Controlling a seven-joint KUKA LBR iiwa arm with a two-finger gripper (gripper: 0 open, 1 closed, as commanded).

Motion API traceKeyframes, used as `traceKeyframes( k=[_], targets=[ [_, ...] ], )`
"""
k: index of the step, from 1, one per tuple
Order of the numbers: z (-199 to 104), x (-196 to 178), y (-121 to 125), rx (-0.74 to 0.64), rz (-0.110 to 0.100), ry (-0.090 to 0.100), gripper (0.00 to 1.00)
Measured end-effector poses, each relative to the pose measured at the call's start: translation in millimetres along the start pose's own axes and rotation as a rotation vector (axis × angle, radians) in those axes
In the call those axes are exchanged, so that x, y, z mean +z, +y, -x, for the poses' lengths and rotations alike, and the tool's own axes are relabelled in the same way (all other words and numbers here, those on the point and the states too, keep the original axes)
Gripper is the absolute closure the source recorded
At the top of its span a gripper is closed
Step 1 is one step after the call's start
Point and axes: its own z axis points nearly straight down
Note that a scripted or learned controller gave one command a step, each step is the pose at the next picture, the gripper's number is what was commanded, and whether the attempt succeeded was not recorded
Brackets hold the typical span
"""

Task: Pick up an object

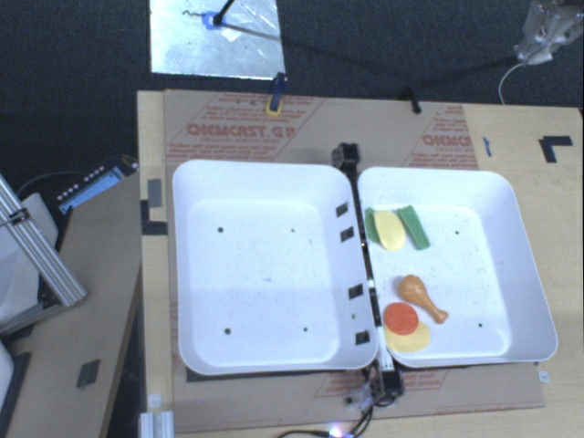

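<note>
Two shallow white bins are sitting side by side on the counter (547,235), meeting along a dark hinged seam that runs from the far edge toward the near edge. The left bin (196,245) is showing just its bare white floor with a few small dark dots. The right bin (511,245) is holding all the loose things, and they are clustering along its left wall, next to the seam.

Toward the far left corner of the right bin, a pale yellow piece (391,230) is lying flat, and a green strip (413,227) is lying just beside it on its right, the two touching or very nearly so. Nearer the front, an orange drumstick-shaped toy (421,296) is lying at a slant, its thin end pointing toward the bin's middle. Just in front of it, a red disc (401,318) is resting partly on a yellow disc (411,338), close to the near left corner of the bin.

The claw (547,27) is hanging well beyond the far right corner of the counter, over the dark floor, well apart from every object in the bins. It is looking blurred and small there, so I cannot tell whether it is apart or together.
</note>
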Motion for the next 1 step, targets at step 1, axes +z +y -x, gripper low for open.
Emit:
traceKeyframes(
  k=[1],
  targets=[
    [92.4, 0.0, 0.5, 0.0, 0.001, -0.001, 1.0]
  ],
)
